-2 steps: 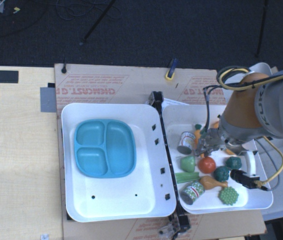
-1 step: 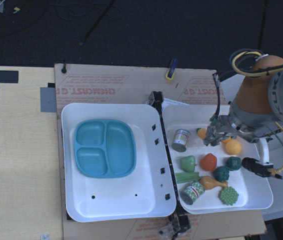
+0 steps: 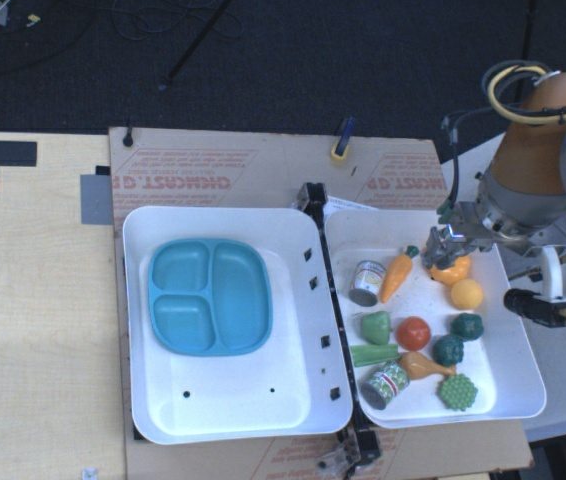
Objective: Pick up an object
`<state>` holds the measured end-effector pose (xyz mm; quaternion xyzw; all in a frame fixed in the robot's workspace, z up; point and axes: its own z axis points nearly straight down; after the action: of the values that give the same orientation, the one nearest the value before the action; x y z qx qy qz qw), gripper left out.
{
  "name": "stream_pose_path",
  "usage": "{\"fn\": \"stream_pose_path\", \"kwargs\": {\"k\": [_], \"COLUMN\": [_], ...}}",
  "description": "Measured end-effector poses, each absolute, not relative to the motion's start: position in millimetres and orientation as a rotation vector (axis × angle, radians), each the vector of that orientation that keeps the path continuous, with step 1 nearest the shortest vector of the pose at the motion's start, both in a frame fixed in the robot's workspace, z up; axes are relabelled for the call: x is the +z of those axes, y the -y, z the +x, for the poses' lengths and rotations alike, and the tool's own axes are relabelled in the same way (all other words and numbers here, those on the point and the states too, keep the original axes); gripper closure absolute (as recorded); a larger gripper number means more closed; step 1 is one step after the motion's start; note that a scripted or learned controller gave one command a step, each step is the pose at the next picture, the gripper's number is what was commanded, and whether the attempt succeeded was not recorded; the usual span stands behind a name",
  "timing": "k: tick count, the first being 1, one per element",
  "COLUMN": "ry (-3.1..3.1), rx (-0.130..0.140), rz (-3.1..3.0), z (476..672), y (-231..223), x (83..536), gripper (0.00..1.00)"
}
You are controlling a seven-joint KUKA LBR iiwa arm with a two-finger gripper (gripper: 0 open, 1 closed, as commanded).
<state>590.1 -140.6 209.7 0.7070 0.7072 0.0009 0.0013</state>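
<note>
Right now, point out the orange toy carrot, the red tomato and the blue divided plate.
orange toy carrot point(image 3: 395, 276), camera view, mid-body.
red tomato point(image 3: 413, 333), camera view, centre.
blue divided plate point(image 3: 260, 308), camera view, right rim.

- You look down from one fixed camera above the bench point(image 3: 43, 298), at a slant.
- Both white bins point(image 3: 298, 413) sit mid-frame, moderately near; the arm point(image 3: 533, 148) enters from the right.
</note>
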Motion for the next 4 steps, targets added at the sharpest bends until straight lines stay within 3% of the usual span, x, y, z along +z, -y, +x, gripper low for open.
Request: {"fn": "stream_pose_path", "kwargs": {"k": [1,2,4], "ry": [-2.223,-2.228,-2.229], "rx": [0.000,-0.002,-0.003], "rz": [2.221,2.221,2.221], "z": [590.0,581.1,538.5], "y": [141.5,91.8,-4.7], "x": [228.2,227.2,229.6], "gripper": [1.00,1.00,1.00]}}
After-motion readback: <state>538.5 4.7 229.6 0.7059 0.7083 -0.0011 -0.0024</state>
